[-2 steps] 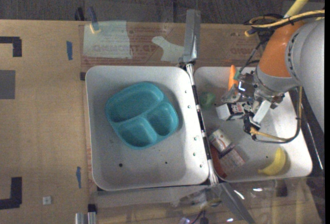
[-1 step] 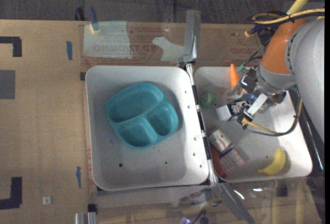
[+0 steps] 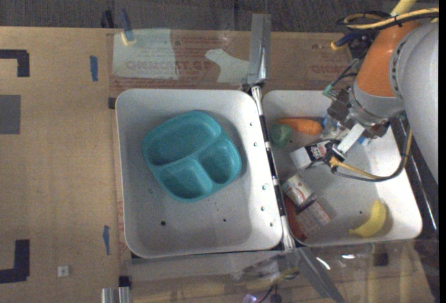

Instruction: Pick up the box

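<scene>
Box [image 3: 304, 200] x1, banana [image 3: 371, 219] x1, carrot [image 3: 302, 126] x1, teal tray [image 3: 191, 154] x1

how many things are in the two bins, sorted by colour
teal: 1, the divided plate
orange: 1, the carrot
green: 1, a small round thing
yellow: 1, the banana
red and white: 1, the box
total: 5

The table [image 3: 56, 176] carries two bins side by side. The bin at nine o'clock [image 3: 132, 225] holds a divided tray [image 3: 191, 155]. In the bin at three o'clock [image 3: 401, 218], a carrot [image 3: 301, 126] lies at twelve, a banana [image 3: 371, 219] at five, a box [image 3: 306, 200] at seven.
</scene>
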Controlling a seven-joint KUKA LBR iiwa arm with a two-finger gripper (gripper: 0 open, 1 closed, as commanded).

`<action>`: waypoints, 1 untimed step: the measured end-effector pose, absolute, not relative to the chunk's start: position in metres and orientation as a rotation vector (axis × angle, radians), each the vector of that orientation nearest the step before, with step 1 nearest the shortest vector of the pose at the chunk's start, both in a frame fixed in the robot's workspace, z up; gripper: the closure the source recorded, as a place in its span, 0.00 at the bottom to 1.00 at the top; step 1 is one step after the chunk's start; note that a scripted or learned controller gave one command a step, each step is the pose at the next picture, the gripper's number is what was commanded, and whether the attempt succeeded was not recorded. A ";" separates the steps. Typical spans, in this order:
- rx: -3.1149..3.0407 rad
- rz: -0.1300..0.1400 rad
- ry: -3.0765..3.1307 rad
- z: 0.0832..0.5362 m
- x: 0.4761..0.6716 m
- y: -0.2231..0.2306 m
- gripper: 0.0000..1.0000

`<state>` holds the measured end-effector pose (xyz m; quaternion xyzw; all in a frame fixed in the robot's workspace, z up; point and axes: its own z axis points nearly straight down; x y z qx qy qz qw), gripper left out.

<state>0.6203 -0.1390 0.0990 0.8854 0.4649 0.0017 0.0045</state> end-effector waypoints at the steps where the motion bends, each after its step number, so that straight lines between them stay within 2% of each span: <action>1: 2.720 0.001 1.571 0.184 0.598 -0.027 1.00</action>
